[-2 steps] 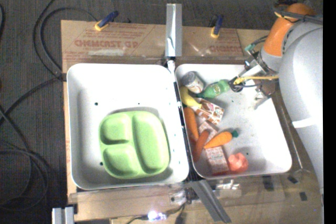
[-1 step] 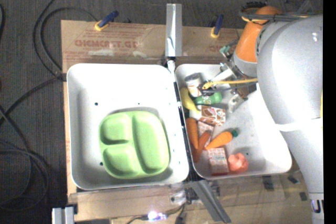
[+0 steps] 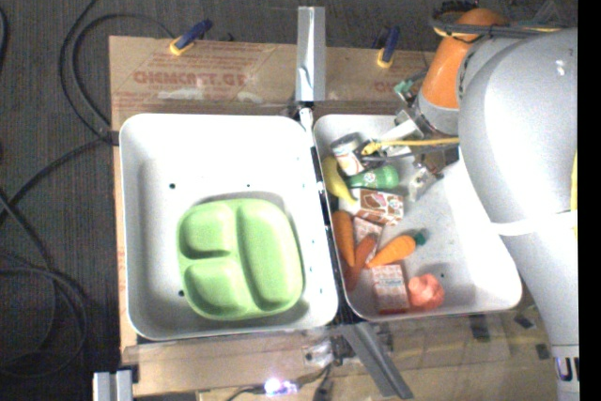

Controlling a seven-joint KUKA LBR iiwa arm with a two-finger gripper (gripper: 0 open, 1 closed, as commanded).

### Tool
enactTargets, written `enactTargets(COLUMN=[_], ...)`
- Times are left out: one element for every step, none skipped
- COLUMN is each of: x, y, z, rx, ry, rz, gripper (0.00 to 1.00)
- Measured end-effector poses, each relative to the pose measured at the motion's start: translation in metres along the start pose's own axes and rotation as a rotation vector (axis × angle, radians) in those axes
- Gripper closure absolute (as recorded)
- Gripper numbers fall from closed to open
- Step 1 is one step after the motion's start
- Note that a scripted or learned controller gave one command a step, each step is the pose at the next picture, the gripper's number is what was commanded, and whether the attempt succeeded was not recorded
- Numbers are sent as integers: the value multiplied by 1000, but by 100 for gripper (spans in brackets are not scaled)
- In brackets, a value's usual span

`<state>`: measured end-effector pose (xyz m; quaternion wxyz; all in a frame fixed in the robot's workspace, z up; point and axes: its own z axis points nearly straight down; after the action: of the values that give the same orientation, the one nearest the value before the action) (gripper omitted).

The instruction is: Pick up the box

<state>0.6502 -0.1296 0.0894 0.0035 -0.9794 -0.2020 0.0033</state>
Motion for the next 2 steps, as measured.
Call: enactTargets(x=[1,36], y=[0,-65], z=[-9,-140], rx=[-5,-7], ry=[4,2], rz=[-2,30], gripper=[100,100])
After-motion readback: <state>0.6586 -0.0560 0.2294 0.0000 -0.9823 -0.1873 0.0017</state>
